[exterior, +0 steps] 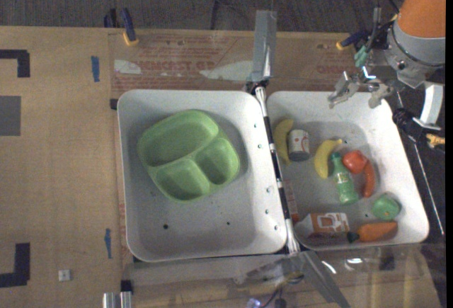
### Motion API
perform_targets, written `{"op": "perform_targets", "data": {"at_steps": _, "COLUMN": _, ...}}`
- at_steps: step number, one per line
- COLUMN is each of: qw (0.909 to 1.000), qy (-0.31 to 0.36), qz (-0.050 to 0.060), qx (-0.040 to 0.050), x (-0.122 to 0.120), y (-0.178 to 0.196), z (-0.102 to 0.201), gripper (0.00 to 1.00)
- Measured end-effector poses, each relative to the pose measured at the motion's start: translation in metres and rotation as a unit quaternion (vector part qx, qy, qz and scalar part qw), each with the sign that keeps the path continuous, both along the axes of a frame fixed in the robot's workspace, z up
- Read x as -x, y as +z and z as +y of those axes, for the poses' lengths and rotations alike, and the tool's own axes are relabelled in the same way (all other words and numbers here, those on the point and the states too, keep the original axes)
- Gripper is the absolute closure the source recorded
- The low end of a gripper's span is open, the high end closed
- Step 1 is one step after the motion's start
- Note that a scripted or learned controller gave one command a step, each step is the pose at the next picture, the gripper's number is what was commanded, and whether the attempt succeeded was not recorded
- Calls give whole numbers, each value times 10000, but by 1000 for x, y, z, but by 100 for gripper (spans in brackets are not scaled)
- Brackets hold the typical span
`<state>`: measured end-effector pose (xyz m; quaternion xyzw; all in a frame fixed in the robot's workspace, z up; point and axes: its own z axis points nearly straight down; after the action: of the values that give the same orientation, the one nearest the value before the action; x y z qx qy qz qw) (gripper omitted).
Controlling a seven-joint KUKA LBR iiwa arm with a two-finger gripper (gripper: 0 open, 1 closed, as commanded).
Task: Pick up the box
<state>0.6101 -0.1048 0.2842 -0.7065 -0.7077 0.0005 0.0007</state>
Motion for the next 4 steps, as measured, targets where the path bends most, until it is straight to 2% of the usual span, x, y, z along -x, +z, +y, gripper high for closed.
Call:
{"op": "perform_targets", "data": {"at_steps": 1, "qw": 9970, "qy": -775, "qz": 1, "qx": 1, "x": 49, "y": -112, "z": -49, "gripper": 0}}
{"op": "perform_targets", "data": {"at_steps": 2, "qw": 9970, "qy": -773, "qz": -21, "qx": 12, "x": -9, "y": 35, "z": -99, "gripper": 0}}
{"op": "perform_targets", "data": {"at_steps": 3, "qw": 9750, "qy": -2220, "qz": 14, "qx": 1, "x": 21, "y": -138, "z": -106, "gripper": 0}}
{"op": "perform_targets", "data": {"at_steps": 4, "qw": 9041, "qy": -4274, "qz": -2, "qx": 13, "x": -2, "y": 52, "z": -93, "gripper": 0}}
